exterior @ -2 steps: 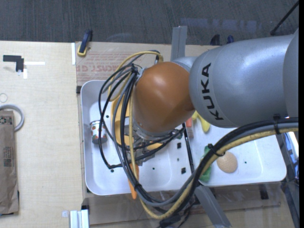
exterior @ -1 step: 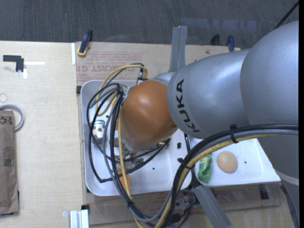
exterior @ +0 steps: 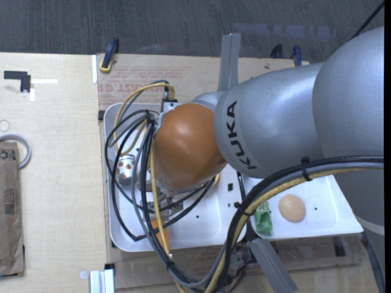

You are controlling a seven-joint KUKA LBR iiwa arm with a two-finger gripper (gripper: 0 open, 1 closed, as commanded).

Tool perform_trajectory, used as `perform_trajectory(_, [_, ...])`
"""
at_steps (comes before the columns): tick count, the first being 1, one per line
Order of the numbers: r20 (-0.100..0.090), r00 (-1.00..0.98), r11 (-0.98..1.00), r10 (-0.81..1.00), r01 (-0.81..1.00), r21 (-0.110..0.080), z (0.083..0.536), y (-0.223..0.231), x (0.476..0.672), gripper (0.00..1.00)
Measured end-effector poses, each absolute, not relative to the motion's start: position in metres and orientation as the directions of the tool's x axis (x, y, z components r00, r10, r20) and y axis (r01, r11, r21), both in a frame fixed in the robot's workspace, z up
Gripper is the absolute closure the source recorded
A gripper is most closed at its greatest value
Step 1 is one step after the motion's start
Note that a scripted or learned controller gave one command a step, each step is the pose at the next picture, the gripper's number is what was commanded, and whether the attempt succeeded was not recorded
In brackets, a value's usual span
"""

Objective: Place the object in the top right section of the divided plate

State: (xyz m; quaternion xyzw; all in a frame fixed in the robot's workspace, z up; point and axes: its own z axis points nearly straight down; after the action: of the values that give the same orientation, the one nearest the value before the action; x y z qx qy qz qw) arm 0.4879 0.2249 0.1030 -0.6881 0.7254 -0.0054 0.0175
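Over the left bin [exterior: 113,224], the grey KUKA arm [exterior: 275,121] reaches in from the right. Its orange band [exterior: 183,145] sits above the middle of that bin and covers most of the bin floor.

Black cables [exterior: 119,142] and one yellow cable [exterior: 142,93] loop from the wrist down across the bin.

The gripper [exterior: 166,205] hangs below the orange band, low over the bin. It is largely screened by the wrist and cabling, so whether it is released, clenched or grasping anything cannot be told.

- **Left bin:** a small silver-and-red item [exterior: 126,165] lies near the left wall, partly behind the cables. A sliver of something orange [exterior: 157,226] shows just below the gripper, but too little of it is visible to name.
- **Right bin [exterior: 342,221]:** a tan egg-shaped object [exterior: 292,208] rests on the white floor, clear of the gripper and well apart from it. A green item [exterior: 263,218] lies just to its left, partly crossed by a cable.

Which of these is the task's object cannot be settled from this view. The egg-shaped one is the plainest candidate, and it lies in the right bin.

Surroundings: both bins stand on a cardboard sheet [exterior: 146,75] with red print. A blue clamp [exterior: 110,54] grips the sheet's far edge, and a brown paper bag [exterior: 9,206] lies at the bench's left edge.
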Motion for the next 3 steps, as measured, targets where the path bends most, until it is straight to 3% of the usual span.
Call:
perform_trajectory(1, [-0.003, 0.441, -0.441, -0.897, -0.897, -0.003, 0.135, 0.221, 0.54, 1.0])
perform_trajectory(2, [-0.005, 0.089, -0.089, -0.996, -0.996, -0.004, 0.153, 0.228, 0.63, 1.0])
perform_trajectory(3, [-0.004, 0.157, -0.157, -0.988, -0.988, -0.006, 0.094, 0.205, 0.617, 1.0])
